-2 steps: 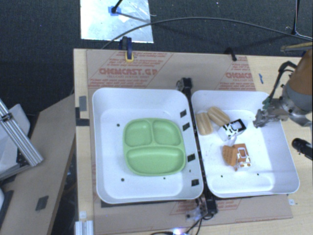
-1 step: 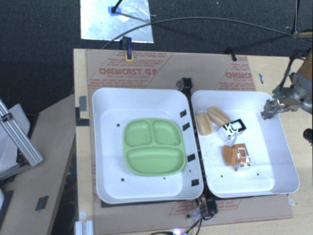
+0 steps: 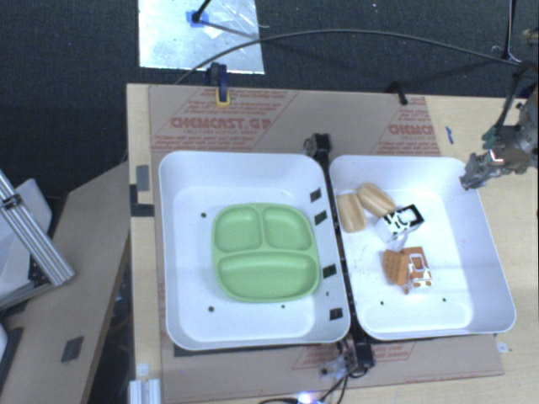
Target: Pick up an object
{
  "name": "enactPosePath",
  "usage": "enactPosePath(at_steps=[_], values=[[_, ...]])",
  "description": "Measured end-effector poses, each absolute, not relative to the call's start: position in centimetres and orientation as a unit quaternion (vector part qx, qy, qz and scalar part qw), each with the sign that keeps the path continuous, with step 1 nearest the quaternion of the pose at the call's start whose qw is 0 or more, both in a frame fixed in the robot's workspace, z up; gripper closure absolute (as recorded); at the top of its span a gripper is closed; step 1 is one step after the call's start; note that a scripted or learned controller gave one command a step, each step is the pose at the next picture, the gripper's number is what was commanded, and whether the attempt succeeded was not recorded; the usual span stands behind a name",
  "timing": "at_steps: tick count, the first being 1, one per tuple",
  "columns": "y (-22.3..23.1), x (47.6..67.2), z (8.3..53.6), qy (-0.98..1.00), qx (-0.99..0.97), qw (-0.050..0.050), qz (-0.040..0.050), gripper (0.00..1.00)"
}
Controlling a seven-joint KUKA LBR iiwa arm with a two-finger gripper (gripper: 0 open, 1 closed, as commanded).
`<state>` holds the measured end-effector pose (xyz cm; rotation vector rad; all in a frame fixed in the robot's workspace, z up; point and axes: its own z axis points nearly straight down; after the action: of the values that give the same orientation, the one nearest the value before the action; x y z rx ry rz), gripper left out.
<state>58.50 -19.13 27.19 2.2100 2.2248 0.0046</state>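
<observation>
In the right bin (image 3: 480,251), toward its upper left, lie two tan bread-roll-shaped pieces (image 3: 364,205), a small black-and-white object (image 3: 402,220) and, just below it, a brown-and-white waffle-like piece (image 3: 407,268). All look like light toy items, probably stiff plastic or foam, and somewhat slippery. The rolls touch each other, so the lower brown piece, lying apart, seems the easier target, taken across its narrow width.

The gripper (image 3: 482,168) hangs at the frame's right edge over the bin's upper right rim; whether its jaws are wide or narrow cannot be told. The bin's right half offers open floor for the descent. The left bin (image 3: 181,251) holds a green divided plate (image 3: 266,252).
</observation>
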Motion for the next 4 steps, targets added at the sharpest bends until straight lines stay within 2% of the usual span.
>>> enactPosePath(at_steps=[1, 2, 3, 4], values=[[-19.1, 58.6, 29.0, 0.71, 0.704, 0.002, 0.001, 1.0], [-13.5, 59.3, 28.8, 0.711, 0.704, 0.0, 0.0009, 1.0], [-8.4, 59.1, 29.0, 0.71, 0.704, 0.0, 0.001, 1.0], [-2.8, 58.2, 27.2, 0.711, 0.704, 0.0, 0.001, 1.0]])
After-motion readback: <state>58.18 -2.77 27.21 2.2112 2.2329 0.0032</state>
